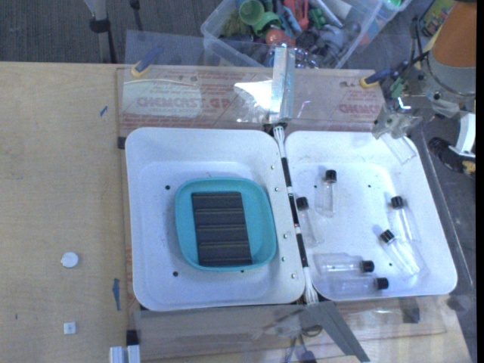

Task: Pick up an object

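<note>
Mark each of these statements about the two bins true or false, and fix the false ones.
1. A teal dish sits in the left bin. True.
2. The clear vials with black caps lie in the left bin. False: they lie in the right bin.
3. The claw grips a vial. False: it hangs over the right bin's far right corner, with no vial seen in it.
4. A dark ribbed block rests in the teal dish. True.

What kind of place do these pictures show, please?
Probably a robotics lab set up for grasping trials: two white bins side by side on a wooden bench, clear vials as test objects, and a crate of colourful toys behind.
</note>
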`<action>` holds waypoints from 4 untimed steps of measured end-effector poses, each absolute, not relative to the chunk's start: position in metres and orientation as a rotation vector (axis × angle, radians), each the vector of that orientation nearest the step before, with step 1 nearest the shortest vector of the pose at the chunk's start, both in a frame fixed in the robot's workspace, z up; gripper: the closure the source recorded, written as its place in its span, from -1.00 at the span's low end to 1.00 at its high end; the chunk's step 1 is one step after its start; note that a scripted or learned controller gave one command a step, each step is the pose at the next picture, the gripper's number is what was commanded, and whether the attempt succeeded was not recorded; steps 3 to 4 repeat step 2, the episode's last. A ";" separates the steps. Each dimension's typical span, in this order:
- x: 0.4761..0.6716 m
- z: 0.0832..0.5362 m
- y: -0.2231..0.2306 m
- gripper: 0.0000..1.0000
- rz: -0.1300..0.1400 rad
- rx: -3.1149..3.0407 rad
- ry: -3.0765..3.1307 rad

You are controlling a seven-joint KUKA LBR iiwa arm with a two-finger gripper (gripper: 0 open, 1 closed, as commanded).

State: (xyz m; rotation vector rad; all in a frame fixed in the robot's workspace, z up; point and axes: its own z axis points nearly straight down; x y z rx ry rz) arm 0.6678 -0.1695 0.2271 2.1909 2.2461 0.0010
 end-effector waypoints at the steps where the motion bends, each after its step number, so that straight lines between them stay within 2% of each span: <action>1: 0.667 0.225 -0.089 1.00 -0.001 2.307 2.134; 4: 0.668 0.236 -0.088 1.00 0.001 2.302 2.134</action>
